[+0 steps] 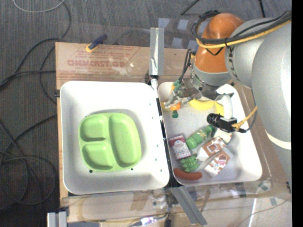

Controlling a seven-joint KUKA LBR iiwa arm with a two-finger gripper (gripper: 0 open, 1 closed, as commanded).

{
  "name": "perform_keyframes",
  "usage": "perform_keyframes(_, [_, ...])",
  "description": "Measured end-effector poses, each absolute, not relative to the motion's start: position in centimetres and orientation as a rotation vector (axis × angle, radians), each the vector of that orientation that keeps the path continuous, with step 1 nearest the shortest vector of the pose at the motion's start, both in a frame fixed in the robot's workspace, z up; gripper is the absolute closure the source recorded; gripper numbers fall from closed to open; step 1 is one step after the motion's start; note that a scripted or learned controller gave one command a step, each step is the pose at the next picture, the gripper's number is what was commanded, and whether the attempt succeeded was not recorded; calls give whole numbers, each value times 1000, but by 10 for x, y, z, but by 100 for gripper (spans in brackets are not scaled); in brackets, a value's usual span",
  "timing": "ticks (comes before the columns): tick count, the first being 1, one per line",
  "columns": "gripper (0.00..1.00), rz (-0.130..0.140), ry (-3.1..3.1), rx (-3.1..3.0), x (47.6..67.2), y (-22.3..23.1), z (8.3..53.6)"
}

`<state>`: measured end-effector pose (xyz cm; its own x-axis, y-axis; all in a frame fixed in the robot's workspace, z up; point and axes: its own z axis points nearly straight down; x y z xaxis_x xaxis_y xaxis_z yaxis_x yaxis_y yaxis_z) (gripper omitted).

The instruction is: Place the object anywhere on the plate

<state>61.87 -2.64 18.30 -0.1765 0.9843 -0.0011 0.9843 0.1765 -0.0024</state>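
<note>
I am reaching my gripper (176, 98) into the far corner of the right bin (251, 174), fingers closing around a small orange object (173, 109), apparently grasping it for transfer. The green plate (111, 140) is sitting apart in the left bin (71, 174), awaiting it, while a hot dog (188, 175) and cartons (217, 155) are lying nearer the front.

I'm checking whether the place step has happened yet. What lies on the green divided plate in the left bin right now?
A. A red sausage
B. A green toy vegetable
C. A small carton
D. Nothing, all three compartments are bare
D: the green plate shows three bare compartments, while the red sausage, the cartons and the green toys lie in the right bin.
</note>
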Motion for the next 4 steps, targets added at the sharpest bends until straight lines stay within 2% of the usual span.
perform_keyframes(1, [100, 3, -2559, -1818, 566, 43, 183])
perform_keyframes(2, [0, 2, -2558, -1818, 566, 43, 183])
perform_keyframes(3, [100, 3, -2557, -1816, 566, 44, 191])
perform_keyframes(4, [100, 5, -2554, -1816, 566, 44, 199])
